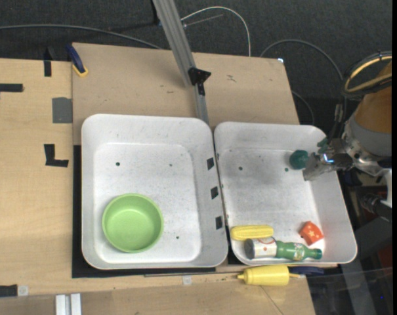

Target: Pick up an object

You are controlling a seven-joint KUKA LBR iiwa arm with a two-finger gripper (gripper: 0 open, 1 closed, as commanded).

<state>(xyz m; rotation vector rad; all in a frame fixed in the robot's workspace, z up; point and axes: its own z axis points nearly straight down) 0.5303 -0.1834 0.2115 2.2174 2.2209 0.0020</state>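
My gripper point(314, 167) hangs over the right edge of the right bin point(264, 136), reaching in from the right. A small teal ball point(298, 157) lies just to its left, close to or touching its tip. Along the bin's front lie a yellow corn cob point(252, 231), a green bottle with a white label point(283, 249) and a small red-orange object point(310, 232). A green bowl point(132, 222) sits in the front left of the left bin point(146, 130).
A yellow squeeze bottle point(266, 275) lies on the bench just outside the right bin's front rim. A grey metal pole point(178, 38) slants from the top down to the gap between the bins. Cables run across the dark floor behind.
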